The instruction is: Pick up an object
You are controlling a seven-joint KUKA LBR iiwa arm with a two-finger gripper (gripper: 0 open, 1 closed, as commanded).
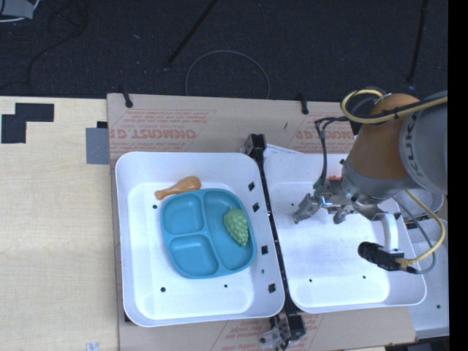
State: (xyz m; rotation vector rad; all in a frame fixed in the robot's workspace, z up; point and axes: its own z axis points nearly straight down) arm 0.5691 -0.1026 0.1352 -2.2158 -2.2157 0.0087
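Pincer (319, 212) sits low over the right bin (344, 284), near that bin's upper left part and just beside the black divider (265, 218) between the two bins. From what I can make out it is spread partly open with nothing between its tips — though the metal there is small and blurred against the white floor, so I log this as probable, not certain. Task status: not done; I hold no object. Candidates all lie in the left bin (139, 269), well apart from me across the divider: a blue compartment tray (191, 247), a green bunch of grapes (237, 226) resting in the tray's right-hand compartment, and an orange-tan drumstick-shaped toy (178, 188) on the bin floor, touching or just beside the tray's upper edge. On my side I see bare white floor under me, plus a black fitting (380, 255) with yellow cable hanging off my own arm — not a pick target. Judgement: remaining work is the whole pick — cross to the left bin, descend, close, lift. In the way: the divider's raised rim, and the tray's walls around the grapes; the drumstick lies more open to a grasp, though close against the tray.
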